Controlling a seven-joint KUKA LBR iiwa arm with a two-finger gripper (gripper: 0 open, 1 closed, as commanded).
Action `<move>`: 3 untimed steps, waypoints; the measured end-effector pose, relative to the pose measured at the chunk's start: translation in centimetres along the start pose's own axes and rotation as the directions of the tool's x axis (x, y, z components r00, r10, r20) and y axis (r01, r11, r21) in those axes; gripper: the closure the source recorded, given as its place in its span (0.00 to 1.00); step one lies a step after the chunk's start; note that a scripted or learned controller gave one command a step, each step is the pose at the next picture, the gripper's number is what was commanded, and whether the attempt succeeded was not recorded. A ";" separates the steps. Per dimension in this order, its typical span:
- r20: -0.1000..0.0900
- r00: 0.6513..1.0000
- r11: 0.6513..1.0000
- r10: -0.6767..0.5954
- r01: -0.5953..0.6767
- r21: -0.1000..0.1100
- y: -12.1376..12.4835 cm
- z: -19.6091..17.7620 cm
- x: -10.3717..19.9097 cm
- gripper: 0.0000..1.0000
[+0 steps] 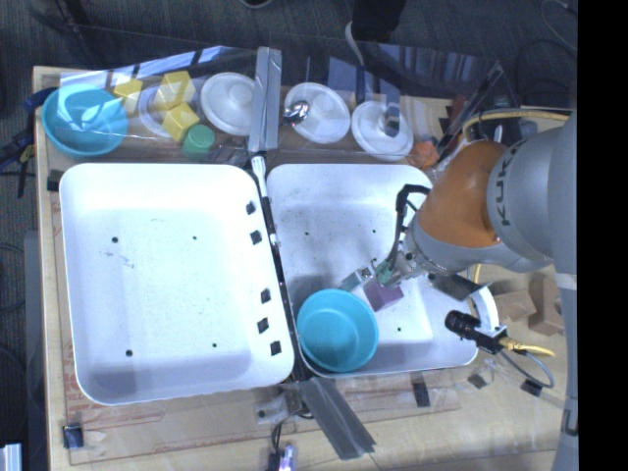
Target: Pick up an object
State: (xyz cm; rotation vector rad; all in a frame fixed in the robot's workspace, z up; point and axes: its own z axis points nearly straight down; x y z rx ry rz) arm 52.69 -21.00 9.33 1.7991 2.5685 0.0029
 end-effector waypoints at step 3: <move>-0.003 1.000 1.000 -0.022 0.022 0.004 4.1 -12.4 4.1 0.00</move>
